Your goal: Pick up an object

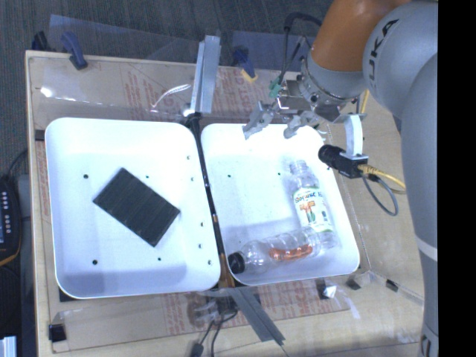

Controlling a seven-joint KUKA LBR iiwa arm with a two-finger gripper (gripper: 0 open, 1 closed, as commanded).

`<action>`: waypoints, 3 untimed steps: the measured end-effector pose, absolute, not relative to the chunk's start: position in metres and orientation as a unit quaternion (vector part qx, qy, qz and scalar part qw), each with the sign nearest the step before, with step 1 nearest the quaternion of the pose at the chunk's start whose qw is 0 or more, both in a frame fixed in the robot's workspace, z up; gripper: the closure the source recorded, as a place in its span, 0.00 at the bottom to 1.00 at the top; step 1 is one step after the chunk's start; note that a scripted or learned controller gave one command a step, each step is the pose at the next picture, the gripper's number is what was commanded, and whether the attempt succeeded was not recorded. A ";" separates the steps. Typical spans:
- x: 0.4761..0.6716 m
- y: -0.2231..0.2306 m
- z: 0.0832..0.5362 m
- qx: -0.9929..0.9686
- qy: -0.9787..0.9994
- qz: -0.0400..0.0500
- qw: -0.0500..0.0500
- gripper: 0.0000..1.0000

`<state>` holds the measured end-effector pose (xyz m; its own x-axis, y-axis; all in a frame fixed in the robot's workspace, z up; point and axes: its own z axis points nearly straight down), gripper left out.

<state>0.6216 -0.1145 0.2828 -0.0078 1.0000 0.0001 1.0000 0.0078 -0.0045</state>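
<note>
Two clear plastic bottles lie in the right bin point(238, 199). One bottle point(309, 203) with a white label lies along the right side. The other bottle point(279, 249), with a black cap and an orange label, lies along the bin's front wall. A dark grey flat pad point(136, 206) lies in the left bin point(67, 147). My gripper point(273, 124) hangs over the back edge of the right bin, above and behind the bottles, open with nothing between its fingers.
A metal bar point(203, 76) stands at the back between the bins. Blue clamps point(74, 50) hold the bench's back edge. A black plug and yellow cable point(357, 168) hang from the wrist beside the right bin's right wall.
</note>
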 end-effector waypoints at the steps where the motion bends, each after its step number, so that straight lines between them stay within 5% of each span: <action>1: 0.567 -0.200 0.174 -0.694 -0.720 0.002 0.002 0.00; 3: 0.567 -0.209 0.156 -0.580 -0.815 0.000 0.003 0.00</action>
